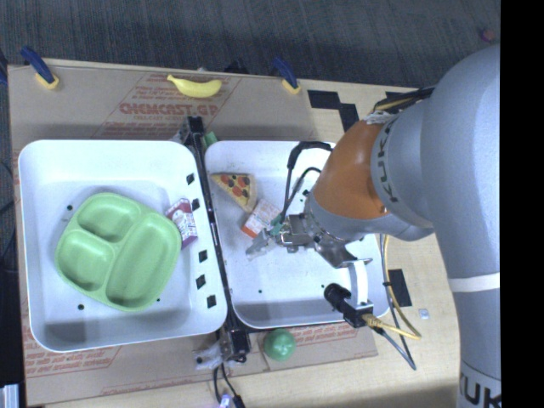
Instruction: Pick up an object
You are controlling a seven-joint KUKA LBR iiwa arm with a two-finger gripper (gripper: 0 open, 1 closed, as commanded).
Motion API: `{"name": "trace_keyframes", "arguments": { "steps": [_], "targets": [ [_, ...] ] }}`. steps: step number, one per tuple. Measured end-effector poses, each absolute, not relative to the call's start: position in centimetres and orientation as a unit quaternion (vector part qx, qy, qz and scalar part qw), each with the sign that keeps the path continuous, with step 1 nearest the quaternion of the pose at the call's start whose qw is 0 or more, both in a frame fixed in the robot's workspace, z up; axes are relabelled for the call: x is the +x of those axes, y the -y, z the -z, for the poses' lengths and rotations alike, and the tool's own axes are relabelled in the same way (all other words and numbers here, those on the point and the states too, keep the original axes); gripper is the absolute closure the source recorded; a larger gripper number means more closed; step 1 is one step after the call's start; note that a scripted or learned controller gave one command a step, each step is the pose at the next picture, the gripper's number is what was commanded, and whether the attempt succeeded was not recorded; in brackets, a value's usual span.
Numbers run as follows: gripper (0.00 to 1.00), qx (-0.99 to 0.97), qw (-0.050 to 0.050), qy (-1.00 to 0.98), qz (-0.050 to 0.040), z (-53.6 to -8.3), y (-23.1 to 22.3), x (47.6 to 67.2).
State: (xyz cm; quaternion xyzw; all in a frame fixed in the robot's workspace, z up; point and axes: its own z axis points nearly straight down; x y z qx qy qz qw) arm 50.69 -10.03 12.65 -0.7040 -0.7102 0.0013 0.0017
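Approach step in hand. The pincer sits low in the right bin, just beside an orange packet and near the pizza slice. Finger state: cannot tell. Next move requires centring over the packet before closing.

Dark grey carpet floor behind a light wood bench; brown cardboard sheet clamped on by blue clips.
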Motion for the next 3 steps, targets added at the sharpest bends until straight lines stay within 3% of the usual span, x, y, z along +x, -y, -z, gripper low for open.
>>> {"name": "trace_keyframes", "arguments": {
  "steps": [1, 2, 3],
  "targets": [
    [0.00, -0.706, 0.001, 0.708, -0.0003, -10.3, 10.8, 56.8],
    [1.00, -0.705, 0.002, 0.710, 0.0000, -11.4, 10.8, 56.9],
    [1.00, -0.703, 0.002, 0.711, 0.0003, -12.4, 10.7, 56.9]
  ]
}}
